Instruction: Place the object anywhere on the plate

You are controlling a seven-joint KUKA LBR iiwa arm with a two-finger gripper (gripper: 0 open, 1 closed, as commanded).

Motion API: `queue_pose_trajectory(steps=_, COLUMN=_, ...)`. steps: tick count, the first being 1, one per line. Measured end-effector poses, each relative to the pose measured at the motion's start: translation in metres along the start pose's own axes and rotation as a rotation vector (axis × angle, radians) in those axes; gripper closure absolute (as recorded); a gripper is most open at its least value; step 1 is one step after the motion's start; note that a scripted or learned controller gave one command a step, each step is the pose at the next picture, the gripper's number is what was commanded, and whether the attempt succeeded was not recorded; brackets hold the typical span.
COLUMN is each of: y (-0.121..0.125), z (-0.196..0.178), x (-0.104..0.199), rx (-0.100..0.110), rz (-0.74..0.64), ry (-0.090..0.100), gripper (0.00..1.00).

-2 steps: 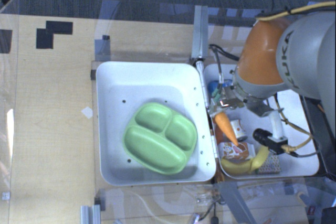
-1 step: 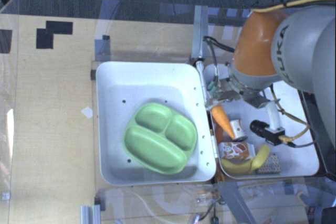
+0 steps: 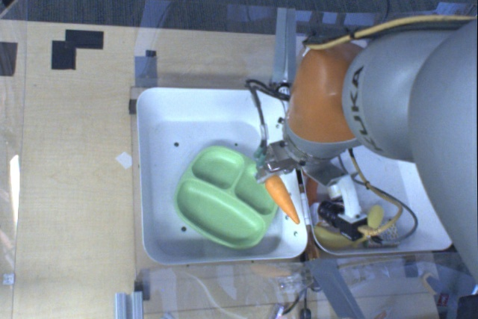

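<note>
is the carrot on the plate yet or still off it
Off it, mostly: the carrot hangs slanted at the green plate's right rim, top end under the gripper. Cannot tell if it touches.

We see open floor in the left bin (image 3: 157, 160) along its far and left sides. The green plate (image 3: 224, 198) fills its near right part, an orange carrot (image 3: 282, 199) lies at the plate's right edge, and the arm (image 3: 373, 93) (bulky) overhangs the divider.

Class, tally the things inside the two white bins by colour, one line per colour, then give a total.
Green: 1, the plate
Orange: 1, the carrot
Yellow: 1, the banana in the right bin
Total: 3, the first two at the left bin
</note>
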State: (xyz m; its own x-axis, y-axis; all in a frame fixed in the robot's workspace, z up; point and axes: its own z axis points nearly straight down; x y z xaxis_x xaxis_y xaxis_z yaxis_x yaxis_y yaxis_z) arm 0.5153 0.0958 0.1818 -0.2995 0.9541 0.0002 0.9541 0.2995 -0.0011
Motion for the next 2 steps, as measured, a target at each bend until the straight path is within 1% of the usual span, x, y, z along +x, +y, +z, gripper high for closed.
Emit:
queue_pose_trajectory(steps=1, y=-0.0045, z=-0.0041, x=-0.0449, rx=-0.001, rz=0.242, ry=-0.001, gripper=1.0)
queue_pose_trajectory(steps=2, y=-0.0044, z=-0.0041, x=-0.0449, rx=-0.001, rz=0.242, ry=0.0, gripper=0.0)
